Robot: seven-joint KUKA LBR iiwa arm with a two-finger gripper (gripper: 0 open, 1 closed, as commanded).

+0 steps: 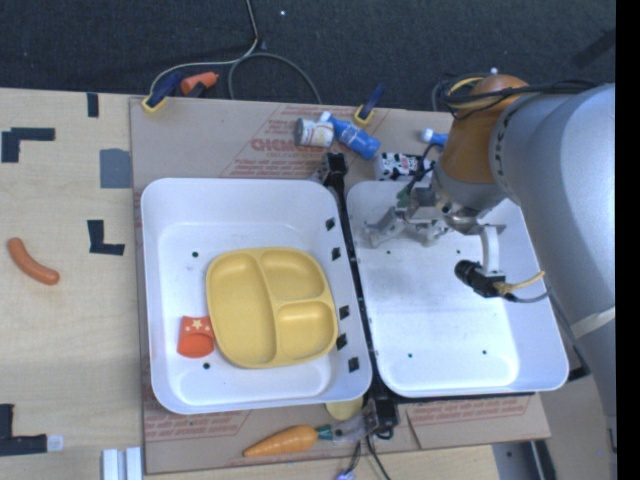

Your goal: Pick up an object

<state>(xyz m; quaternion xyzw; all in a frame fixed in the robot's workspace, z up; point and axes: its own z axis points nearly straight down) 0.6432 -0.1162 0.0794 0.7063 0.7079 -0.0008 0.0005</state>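
Plate (pixel 250 303), yellow, three compartments: lying flat in the left bin (pixel 165 223), roughly mid-floor, nearly as wide as long, so no marked long axis to line up on. Small orange-red block (pixel 196 336) with a star on it: touching or just beside the plate's lower-left edge, same bin. Gripper (pixel 398 224): low over the upper-left corner of the right bin (pixel 540 368), close to the divider between the two bins. How far open: cannot be told, the metal parts merging against the white floor; nothing seen held. Deciding relation: both candidate things lying to the view's left of the gripper and somewhat nearer the camera, across the divider, well apart from it. Judged: no grasp begun. Likely requirement: lift clear of the divider, cross to the left bin, descend on the plate's raised rim or on the block. Risk: the flat plate offering little to grip.
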